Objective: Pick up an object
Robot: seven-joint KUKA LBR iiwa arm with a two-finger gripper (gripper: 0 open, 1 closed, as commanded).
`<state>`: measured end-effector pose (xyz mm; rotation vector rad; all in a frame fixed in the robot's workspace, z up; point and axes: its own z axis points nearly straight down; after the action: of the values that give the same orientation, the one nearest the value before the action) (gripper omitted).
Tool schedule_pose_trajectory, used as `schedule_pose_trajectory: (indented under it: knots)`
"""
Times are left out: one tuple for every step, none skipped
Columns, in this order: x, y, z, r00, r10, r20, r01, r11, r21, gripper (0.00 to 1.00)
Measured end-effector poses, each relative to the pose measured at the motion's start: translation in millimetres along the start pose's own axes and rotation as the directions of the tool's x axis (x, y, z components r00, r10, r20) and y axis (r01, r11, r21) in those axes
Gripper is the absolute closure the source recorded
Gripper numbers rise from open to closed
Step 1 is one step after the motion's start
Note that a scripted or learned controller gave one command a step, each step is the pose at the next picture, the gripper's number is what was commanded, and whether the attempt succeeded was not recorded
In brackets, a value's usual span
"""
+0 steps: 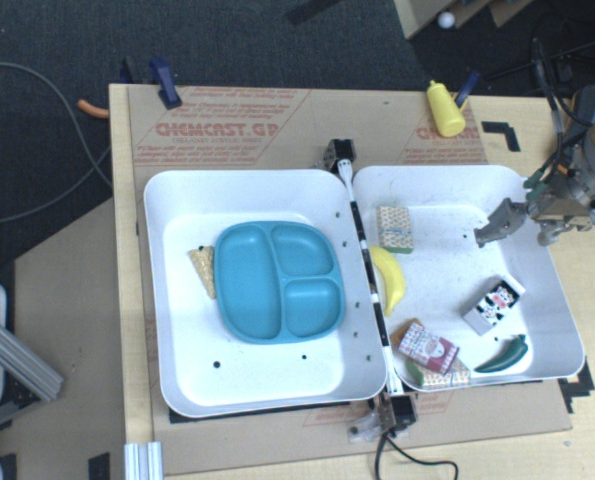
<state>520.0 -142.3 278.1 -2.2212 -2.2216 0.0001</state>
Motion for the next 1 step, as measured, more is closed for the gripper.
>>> schedule_pose_trajectory:
  knots:
    - [-81.7,74.4,122.0,1.000,0.001,0.001,-0.001,1.000,0.001,0.00]
